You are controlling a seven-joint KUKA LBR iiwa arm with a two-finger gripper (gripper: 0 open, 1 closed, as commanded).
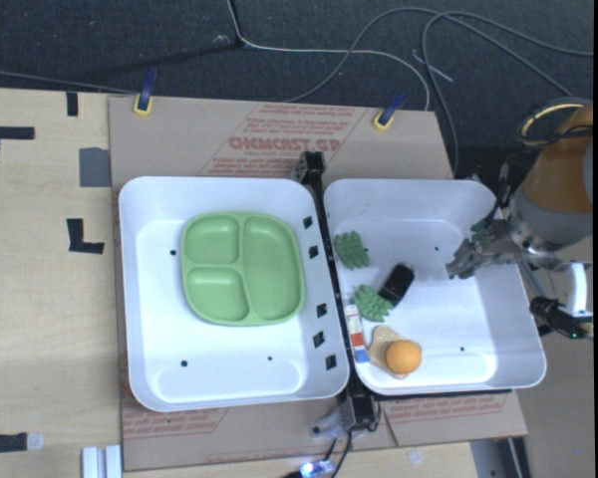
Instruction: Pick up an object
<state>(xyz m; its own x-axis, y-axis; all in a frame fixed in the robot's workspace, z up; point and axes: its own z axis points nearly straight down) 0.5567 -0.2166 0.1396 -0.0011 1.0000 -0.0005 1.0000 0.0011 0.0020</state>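
Black block (pixel 396 284) — left of hand (pixel 465 262)

Two white bins (pixel 145 297); one green divided plate (pixel 243 268); two green leafy pieces (pixel 352 250); one black block (pixel 396 284); one orange ball (pixel 404 357).

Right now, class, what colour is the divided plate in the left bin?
Light green: the divided plate shows best in the camera view.

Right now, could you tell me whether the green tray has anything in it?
Empty: all three compartments of the tray show bare green.
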